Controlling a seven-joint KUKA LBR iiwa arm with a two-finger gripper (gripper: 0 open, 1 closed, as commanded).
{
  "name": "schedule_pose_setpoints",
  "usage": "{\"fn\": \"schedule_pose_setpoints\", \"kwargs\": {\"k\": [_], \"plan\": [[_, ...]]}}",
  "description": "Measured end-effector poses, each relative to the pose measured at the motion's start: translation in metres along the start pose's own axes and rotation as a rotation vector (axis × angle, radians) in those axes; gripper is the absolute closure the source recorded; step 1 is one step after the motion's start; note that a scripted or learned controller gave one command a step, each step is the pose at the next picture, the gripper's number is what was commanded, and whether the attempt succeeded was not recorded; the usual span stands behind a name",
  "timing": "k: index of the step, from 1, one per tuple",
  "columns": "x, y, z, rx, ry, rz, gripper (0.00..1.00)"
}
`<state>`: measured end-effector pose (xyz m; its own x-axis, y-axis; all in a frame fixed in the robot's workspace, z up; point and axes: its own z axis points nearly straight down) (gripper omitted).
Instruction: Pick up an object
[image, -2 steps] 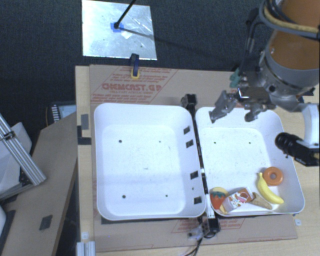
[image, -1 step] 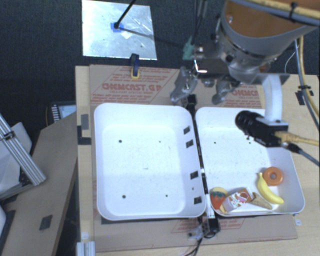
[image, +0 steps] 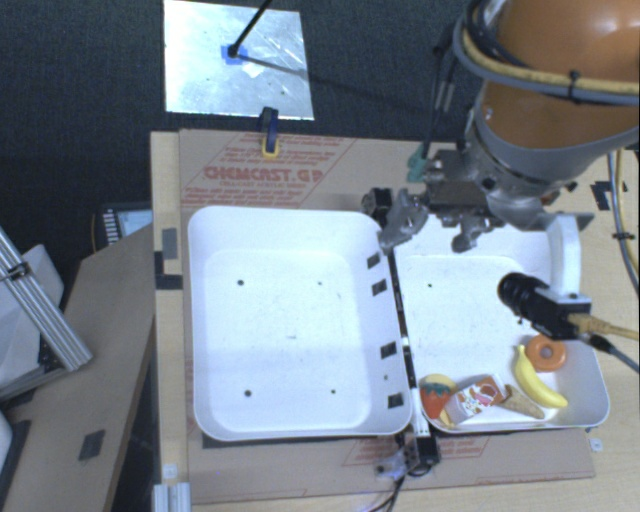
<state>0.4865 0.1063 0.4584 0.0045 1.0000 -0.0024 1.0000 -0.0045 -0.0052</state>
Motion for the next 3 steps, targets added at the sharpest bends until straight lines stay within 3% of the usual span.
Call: {"fn": "schedule_pose_setpoints", "kwargs": {"k": [1, 2, 3], "plan": [[0.121, -0.002, -0.081, -0.015, 0.009, -0.02, 0.0], [0.115, -0.001, -0.089, -0.01, 0.006, -0.009, 1.0], [0.06, 0.068, -0.076, -0.009, 0.002, 0.001, 1.0]]}}
